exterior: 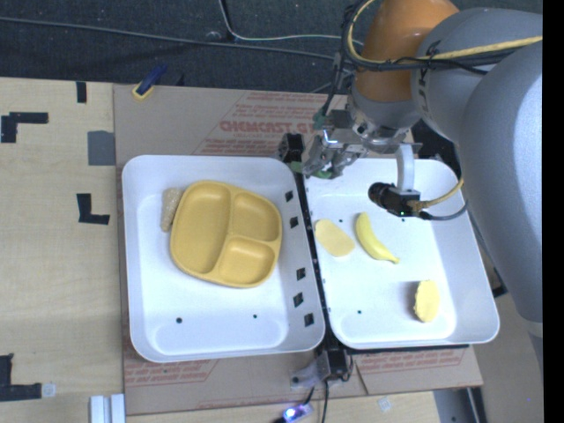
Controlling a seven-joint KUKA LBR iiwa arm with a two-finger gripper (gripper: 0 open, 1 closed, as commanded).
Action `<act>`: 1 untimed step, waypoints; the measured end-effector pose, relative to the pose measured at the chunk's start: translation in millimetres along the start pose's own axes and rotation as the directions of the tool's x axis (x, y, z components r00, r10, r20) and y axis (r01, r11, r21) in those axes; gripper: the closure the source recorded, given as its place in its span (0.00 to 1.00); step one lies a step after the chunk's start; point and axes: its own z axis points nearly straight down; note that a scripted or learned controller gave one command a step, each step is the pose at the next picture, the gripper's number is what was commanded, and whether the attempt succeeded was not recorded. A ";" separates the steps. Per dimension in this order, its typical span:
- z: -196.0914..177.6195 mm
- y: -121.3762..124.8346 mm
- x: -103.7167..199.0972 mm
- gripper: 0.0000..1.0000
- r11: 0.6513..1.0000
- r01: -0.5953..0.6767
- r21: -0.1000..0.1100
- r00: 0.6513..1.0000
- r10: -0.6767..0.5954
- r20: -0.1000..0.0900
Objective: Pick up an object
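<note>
Hovering over the far left corner of the right bin [458, 324], the gripper [328, 159] hangs near the divide between the two bins; whether it is open or closed cannot be told, and nothing shows in its grasp.

The right bin carries a yellow banana [375, 239] near its middle, a pale yellow slice-shaped piece [334, 238] just beside it toward the left edge, and a small yellow lump [426, 300] near the near right corner. The left bin [145, 315] holds a yellow divided plate [226, 233] at its centre, with a tan sponge-like piece [169, 208] tucked against the plate's left rim. Both bins rest on cardboard [220, 122] on the tabletop [53, 263].
</note>
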 end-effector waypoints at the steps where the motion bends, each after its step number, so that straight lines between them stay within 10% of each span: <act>1: 3.0 -5.5 45.3 1.00 1.000 -0.001 0.002 1.000 0.001 0.001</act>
